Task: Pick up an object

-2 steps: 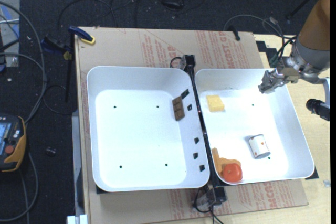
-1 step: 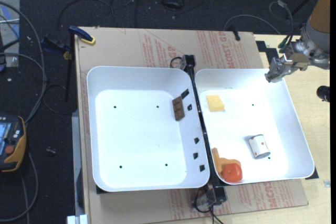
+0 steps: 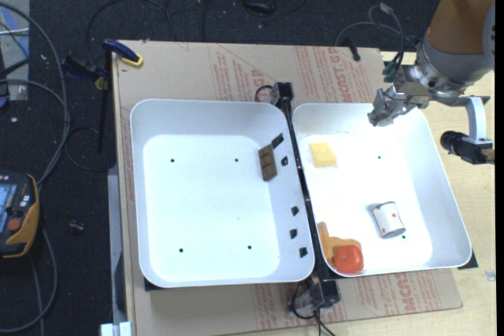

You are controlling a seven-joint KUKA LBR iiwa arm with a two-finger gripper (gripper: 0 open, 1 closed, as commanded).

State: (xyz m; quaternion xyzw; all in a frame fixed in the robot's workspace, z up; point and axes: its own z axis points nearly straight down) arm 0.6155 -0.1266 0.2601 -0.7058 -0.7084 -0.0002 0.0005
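Observation:
My gripper (image 3: 381, 114) hangs over the far edge of the right bin (image 3: 441, 169), with nothing between its fingers that I can make out. A yellow block (image 3: 323, 154) lies in the right bin near its far left corner, left of and below the gripper. A small white and grey cylinder (image 3: 387, 219) rests in the middle of that bin's near half. A red and orange object (image 3: 343, 252) sits in the near left corner. A brown bar (image 3: 268, 164) lies in the left bin (image 3: 157, 169) near its right wall.
The two bins sit side by side on a cardboard sheet (image 3: 236, 63). A black clamp (image 3: 282, 93) sits at the far end of the wall between them. Cables and a blue and yellow tool (image 3: 122, 53) lie beyond the bench.

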